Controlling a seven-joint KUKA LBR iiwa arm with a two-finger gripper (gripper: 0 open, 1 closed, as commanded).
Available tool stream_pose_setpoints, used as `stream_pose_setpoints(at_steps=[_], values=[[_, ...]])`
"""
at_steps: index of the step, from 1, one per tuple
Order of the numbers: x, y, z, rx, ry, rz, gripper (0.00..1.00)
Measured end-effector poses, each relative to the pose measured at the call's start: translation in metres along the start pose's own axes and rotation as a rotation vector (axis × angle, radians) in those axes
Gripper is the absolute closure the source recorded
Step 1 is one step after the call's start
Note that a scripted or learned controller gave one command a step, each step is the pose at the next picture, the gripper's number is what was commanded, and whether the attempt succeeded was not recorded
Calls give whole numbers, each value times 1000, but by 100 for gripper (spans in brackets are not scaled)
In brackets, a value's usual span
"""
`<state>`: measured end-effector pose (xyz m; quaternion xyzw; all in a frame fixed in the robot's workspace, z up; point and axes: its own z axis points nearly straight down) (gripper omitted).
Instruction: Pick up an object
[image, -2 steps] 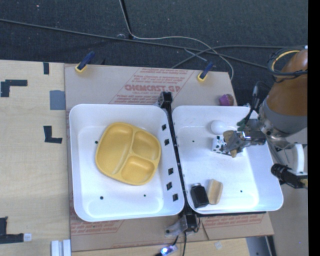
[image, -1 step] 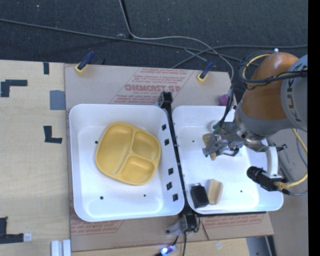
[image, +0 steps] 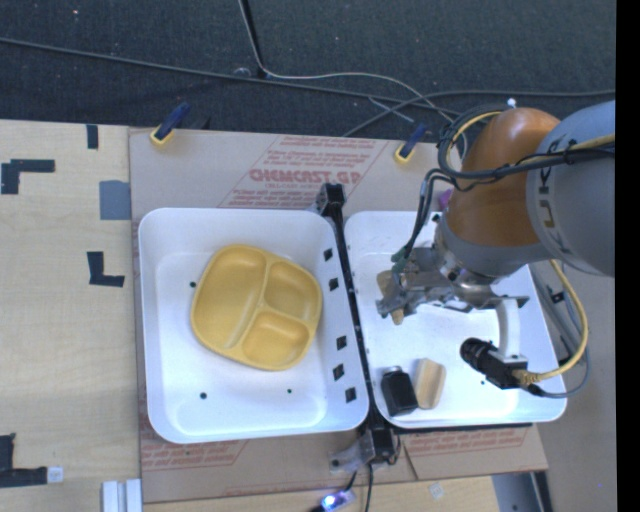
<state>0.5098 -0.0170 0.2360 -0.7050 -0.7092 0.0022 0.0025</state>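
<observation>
You face 2 bins side by side: the left bin (image: 160, 330) holds a divided tray (image: 257, 305) near its middle, while the right bin (image: 375, 235) holds a small block (image: 430, 383) touching a dark object (image: 398, 391) along its near edge.

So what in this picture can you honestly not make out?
- Whether the tool holds anything: its tips are small and dark in the camera view.
- The right bin floor under the arm, which covers it.
- What the black object and the tan object beside it are: too small to identify.
- The yellow tray shows clearly in the left bin.
</observation>
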Motion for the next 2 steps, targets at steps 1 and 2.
stream_pose_setpoints(at_steps=[1, 2], values=[[56, -9, 15, 1, 0, -1, 100], [105, 1, 20, 0, -1, -2, 100]])
